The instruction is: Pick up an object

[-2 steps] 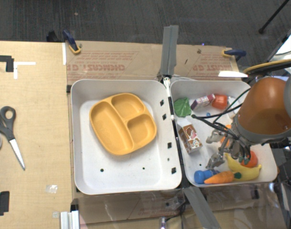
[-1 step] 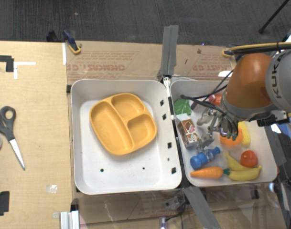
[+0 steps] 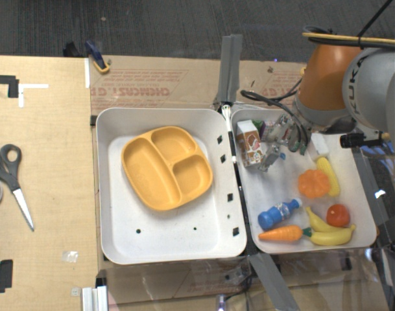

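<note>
My gripper (image 3: pixel 272 153) reaches down into the back of the right bin (image 3: pixel 366 193), just right of a small brown and white carton (image 3: pixel 249 143) that lies by the bin's left wall. The carton looks close to the gripper, and I cannot tell whether they touch. Nearer the front lie an orange (image 3: pixel 313 183), a yellow banana (image 3: pixel 329 173), a red tomato (image 3: pixel 338 214), a second banana (image 3: pixel 329 236), a carrot (image 3: pixel 281 234) and a small blue bottle (image 3: pixel 277 214).
The left bin (image 3: pixel 113 232) holds a yellow divided plate (image 3: pixel 168 167). Scissors (image 3: pixel 13 181) lie on the wooden bench at far left. A white item (image 3: pixel 320 145) sits beside the arm's wrist. The orange-banded arm (image 3: pixel 333 76) covers the right bin's back corner.
</note>
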Motion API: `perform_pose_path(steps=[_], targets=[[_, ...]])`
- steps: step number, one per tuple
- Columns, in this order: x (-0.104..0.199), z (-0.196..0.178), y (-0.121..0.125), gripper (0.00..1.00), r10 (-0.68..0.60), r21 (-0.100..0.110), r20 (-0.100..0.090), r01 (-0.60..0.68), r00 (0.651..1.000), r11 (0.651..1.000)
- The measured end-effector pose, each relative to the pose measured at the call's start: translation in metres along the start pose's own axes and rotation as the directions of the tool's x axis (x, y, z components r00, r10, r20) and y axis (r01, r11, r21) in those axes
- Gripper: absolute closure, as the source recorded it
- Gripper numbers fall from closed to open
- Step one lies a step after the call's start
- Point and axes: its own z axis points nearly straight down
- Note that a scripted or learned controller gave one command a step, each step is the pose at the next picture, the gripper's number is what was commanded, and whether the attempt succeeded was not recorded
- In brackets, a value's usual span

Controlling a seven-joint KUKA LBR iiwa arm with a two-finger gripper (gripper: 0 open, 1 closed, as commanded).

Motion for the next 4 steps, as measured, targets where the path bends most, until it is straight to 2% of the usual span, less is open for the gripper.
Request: perform_pose_path(steps=[1, 2, 3, 4], targets=[[0.074, 0.002, -0.041, 0.0, 0.058, 0.0, -0.001, -0.058, 0.998, 0.998], [-0.014, 0.001, -0.023, 0.0, 0.082, 0.003, -0.006, -0.082, 0.997, 0.997], [0.001, 0.001, 0.003, 0.0, 0.184, 0.011, 0.001, -0.184, 0.983, 0.983], [0.045, 0.001, -0.036, 0.0, 0.371, 0.0, 0.0, -0.371, 0.929, 0.929]])
